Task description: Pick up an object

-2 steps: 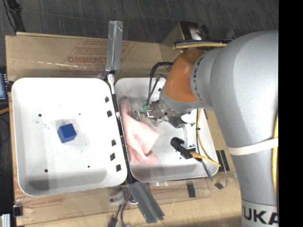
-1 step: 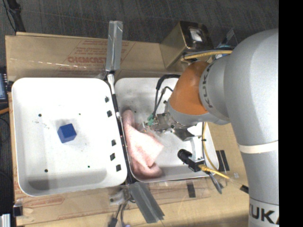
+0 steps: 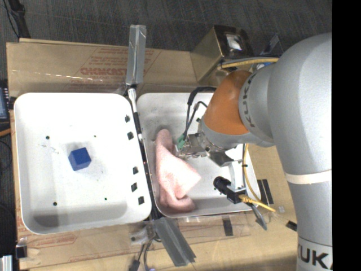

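two white bins: left bin (image 3: 34,151) has one blue cube (image 3: 80,158); right bin (image 3: 163,103) has one pink cloth (image 3: 172,176); gripper (image 3: 190,145) sits over the cloth, honestly can't tell its state

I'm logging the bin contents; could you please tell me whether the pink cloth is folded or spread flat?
Folded: the cloth lies bunched in the right bin, with a flap doubled over its lower half.

We see two white bins: the left bin (image 3: 34,151) holds a blue cube (image 3: 80,158), its floor dotted with small dark specks, and the right bin (image 3: 148,114) holds a pale pink cloth (image 3: 172,174). The arm (image 3: 293,106) is grey with an orange band (image 3: 225,109). The bench (image 3: 67,61) is brown cardboard printed with faded red lettering.
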Tool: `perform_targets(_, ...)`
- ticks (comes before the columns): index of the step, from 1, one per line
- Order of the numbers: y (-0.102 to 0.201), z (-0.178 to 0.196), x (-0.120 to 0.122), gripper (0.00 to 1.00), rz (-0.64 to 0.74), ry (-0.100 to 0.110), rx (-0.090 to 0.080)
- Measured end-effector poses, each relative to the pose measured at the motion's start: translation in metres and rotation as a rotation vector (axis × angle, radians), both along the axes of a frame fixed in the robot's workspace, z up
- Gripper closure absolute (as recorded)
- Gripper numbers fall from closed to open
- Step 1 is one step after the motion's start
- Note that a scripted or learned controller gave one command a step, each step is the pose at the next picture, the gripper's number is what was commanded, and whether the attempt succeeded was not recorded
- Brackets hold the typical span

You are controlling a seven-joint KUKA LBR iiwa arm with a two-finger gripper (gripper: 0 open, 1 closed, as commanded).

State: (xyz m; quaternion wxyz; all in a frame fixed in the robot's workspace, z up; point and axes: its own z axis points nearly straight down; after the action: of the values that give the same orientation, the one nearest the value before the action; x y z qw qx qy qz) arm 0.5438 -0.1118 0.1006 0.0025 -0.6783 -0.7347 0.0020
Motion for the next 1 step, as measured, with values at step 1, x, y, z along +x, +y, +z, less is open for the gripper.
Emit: perform_targets(1, -0.0001, 0.0001, 0.0, 0.0, 0.0, 0.0, 0.0)
